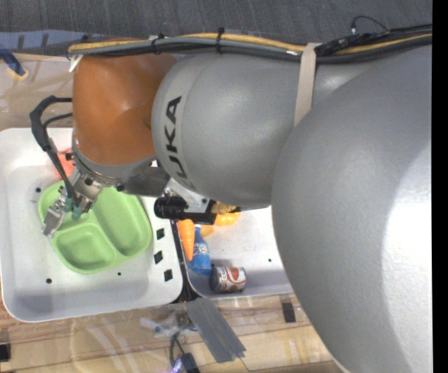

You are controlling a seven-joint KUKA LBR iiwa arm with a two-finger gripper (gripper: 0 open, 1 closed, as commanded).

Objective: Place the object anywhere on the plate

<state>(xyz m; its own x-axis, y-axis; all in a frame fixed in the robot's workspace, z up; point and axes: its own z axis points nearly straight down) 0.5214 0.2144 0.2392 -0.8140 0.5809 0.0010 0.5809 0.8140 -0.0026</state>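
A light green divided plate [107, 235] lies in the left white bin [22, 286]. My gripper [55, 217] hangs over the plate's left rim, reaching down from the orange band [115, 115] of the arm. A small dark green bit shows at the gripper's tip, and I cannot make out what it is. The arm's big grey body covers most of the right bin [262, 274].
In the right bin, near the divider, lie an orange carrot-like piece [185, 238], a blue object [200, 256], a small brown can [228, 278] and a yellow item [225, 218]. A red-orange strip [59, 164] lies behind the gripper in the left bin. Grey tape [214, 329] sits on the wooden bench.
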